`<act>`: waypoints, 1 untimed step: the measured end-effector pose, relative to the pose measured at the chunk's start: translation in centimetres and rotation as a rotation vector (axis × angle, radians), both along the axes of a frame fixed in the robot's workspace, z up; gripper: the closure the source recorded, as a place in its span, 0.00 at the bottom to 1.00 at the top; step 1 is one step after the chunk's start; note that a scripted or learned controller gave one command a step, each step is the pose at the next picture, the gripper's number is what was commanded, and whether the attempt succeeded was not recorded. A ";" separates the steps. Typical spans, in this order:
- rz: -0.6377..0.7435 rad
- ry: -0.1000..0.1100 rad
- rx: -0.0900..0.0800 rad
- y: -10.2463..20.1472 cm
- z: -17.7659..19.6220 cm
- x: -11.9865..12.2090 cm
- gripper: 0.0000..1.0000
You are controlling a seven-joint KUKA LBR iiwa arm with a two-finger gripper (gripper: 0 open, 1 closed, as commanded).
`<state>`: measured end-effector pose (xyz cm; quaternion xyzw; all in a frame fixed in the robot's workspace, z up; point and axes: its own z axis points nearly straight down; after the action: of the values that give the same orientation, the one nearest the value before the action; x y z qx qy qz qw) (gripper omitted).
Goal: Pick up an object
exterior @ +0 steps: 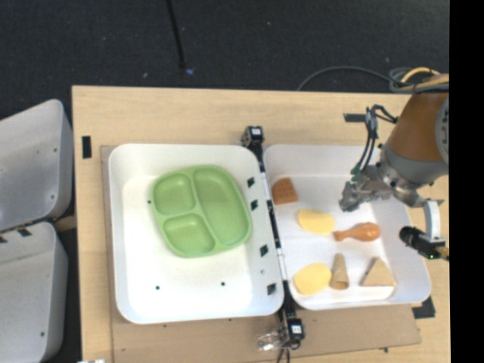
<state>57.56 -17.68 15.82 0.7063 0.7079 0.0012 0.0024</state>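
Approach step: the tool (352,196), grip state I cannot tell, hangs in the right bin (318,157) above the orange drumstick (358,233), needing descent onto it

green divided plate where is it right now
The green divided plate lies in the left bin, toward its upper middle, across the divider from the brown block in the right bin.
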 end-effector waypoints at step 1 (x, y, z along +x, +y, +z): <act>-0.003 0.000 -0.001 -0.9 4.9 -0.4 1.00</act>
<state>57.17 -18.59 20.76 0.7073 0.7069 0.0011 0.0028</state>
